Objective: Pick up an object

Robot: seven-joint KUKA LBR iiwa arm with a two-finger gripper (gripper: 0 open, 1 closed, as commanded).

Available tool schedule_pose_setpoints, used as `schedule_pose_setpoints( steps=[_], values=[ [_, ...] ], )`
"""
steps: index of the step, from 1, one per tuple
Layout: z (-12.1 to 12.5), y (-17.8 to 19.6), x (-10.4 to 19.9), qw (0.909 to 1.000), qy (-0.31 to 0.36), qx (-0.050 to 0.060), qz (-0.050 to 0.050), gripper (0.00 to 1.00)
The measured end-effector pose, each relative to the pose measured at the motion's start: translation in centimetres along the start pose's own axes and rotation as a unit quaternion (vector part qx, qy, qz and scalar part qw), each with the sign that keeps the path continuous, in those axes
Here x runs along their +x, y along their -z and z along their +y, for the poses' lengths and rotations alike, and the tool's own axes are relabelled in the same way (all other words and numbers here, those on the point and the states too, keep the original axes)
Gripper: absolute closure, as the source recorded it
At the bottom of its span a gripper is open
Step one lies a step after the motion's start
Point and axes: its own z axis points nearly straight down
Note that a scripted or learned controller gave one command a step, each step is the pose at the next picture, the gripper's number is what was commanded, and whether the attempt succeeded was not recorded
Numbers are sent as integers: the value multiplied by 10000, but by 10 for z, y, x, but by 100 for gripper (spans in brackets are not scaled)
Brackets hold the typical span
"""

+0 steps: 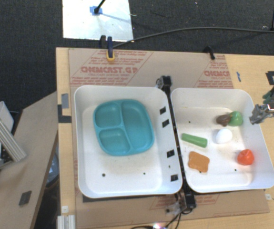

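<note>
The right bin [208, 97] holds several small objects. A green stick [194, 140] lies left of centre, and a white ball [223, 136] sits beside it. A brown and green piece [230, 119] is nearer the back, an orange flat piece [198, 161] lies towards the front, and a red piece [245, 157] is at the front right. My gripper [262, 112] hangs at the bin's right rim, just right of the brown and green piece. It looks small and partly blurred, with nothing seen in it.
The left bin [86, 175] bears a teal divided plate [124, 127]. A black clip strip [170, 128] runs between the two bins. A cable crosses the bench behind the bins, and a white sheet [79, 13] lies further back on the dark floor.
</note>
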Motion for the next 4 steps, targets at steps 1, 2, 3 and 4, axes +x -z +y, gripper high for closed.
schedule_pose_setpoints(
  steps=[1,2,3,4],
  values=[
    [15,-16,47,10000,25,19,14,100],
    [30,-25,105,10000,28,19,14,100],
    [58,-34,161,10000,27,11,12,100],
    [79,-29,218,10000,33,7,21,100]
  ],
)
